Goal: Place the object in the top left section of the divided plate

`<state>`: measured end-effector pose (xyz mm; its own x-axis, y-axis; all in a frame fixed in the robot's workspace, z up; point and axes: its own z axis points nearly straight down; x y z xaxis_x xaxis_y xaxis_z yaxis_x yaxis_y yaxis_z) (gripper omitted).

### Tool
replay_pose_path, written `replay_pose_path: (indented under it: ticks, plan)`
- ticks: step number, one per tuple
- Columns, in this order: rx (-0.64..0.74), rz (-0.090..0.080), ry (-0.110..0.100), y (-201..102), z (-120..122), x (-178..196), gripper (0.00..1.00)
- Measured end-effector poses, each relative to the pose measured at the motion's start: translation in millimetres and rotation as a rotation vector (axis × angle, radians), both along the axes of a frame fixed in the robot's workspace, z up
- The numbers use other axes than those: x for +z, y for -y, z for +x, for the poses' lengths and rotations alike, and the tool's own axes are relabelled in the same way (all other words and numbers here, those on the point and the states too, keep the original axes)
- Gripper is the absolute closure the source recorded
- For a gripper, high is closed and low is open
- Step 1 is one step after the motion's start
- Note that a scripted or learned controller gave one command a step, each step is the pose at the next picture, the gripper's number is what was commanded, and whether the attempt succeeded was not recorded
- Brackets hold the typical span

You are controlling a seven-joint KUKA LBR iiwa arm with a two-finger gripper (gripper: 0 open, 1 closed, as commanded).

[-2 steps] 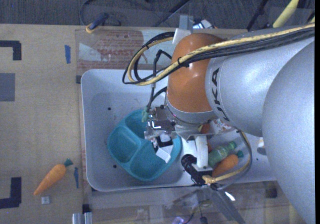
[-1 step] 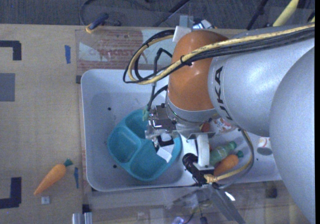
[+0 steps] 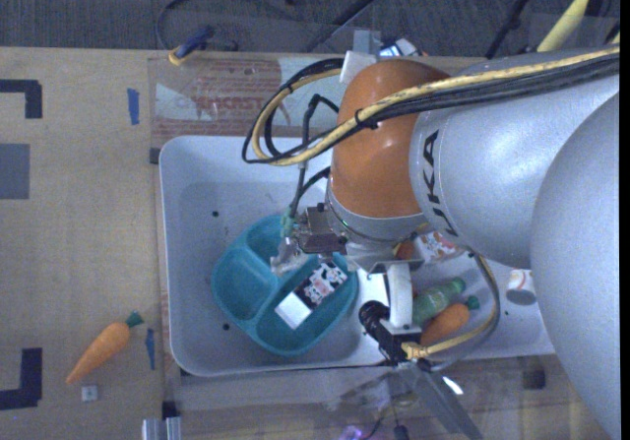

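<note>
One arm over one teal plate in a white bin.
The claw (image 3: 295, 249) hovers at the divided plate (image 3: 246, 281); its grip cannot be told. A cow-patterned carton (image 3: 313, 293) lies in the plate's right section; a carrot (image 3: 98, 349) rests on the worktop (image 3: 69, 231), left of the bin (image 3: 187, 192).

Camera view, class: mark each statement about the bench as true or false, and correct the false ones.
1. The divided plate is red. False: it is teal.
2. A toy carrot lies on the bench outside the white bin. True.
3. A black-and-white carton lies in the plate. True.
4. The green bottle is on the bench outside the bin. False: it is in the bin, beside an orange carrot.
</note>
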<state>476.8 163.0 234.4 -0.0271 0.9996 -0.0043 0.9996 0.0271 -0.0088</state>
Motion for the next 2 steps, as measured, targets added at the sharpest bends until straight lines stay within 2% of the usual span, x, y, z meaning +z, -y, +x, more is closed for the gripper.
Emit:
replay_pose_path:
  ticks: [1, 2]
  plan:
    - [-0.390, -0.001, 0.006, -32.2, 1.5, 116.0, 0.00]
    - [-0.668, -0.002, 0.007, 2.6, 66.9, 159.7, 0.00]
